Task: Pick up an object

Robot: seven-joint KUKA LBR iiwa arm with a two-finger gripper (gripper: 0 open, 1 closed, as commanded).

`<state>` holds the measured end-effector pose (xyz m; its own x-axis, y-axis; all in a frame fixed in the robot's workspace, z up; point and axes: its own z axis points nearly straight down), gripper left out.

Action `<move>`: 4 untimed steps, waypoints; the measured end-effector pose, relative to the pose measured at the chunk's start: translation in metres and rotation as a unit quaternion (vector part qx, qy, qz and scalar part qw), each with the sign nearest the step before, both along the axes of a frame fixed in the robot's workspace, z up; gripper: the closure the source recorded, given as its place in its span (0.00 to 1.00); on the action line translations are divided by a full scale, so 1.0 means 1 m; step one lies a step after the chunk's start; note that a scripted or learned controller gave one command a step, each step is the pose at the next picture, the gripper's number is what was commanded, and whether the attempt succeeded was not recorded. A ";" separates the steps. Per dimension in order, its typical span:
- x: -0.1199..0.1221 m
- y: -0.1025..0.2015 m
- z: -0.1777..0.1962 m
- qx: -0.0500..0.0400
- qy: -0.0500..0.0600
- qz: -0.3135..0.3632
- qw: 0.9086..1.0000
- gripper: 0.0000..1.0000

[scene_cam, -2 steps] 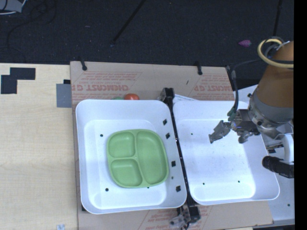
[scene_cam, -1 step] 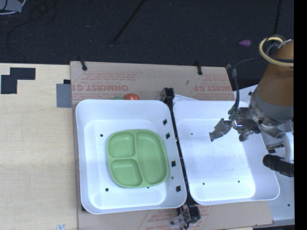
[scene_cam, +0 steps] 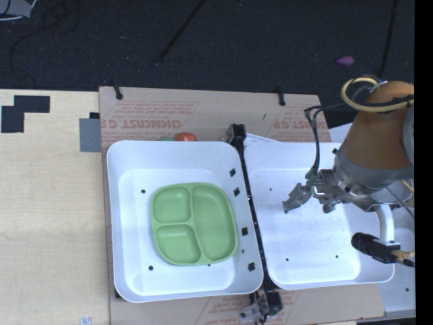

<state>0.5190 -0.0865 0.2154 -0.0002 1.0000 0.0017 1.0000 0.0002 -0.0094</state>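
Green and matte, the plate [scene_cam: 194, 223] lies flat in the left bin [scene_cam: 128, 181], near its middle. It is a rounded rectangle split into three compartments: two small ones on the left, one long one on the right. The arm's jaws [scene_cam: 298, 200] hang over the right bin [scene_cam: 318, 263], well apart from the plate, with nothing between them; whether they stand wide or narrow I cannot tell. A small red object [scene_cam: 185, 137] sits just behind the left bin's far rim.

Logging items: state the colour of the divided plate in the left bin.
Light green plate, seen in the camera view.
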 end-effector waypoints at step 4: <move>0.007 -0.010 -0.043 -0.001 -0.006 -0.002 1.000 1.00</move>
<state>0.5263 -0.0965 0.1724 0.0039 1.0000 -0.0004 1.0000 -0.0039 0.0018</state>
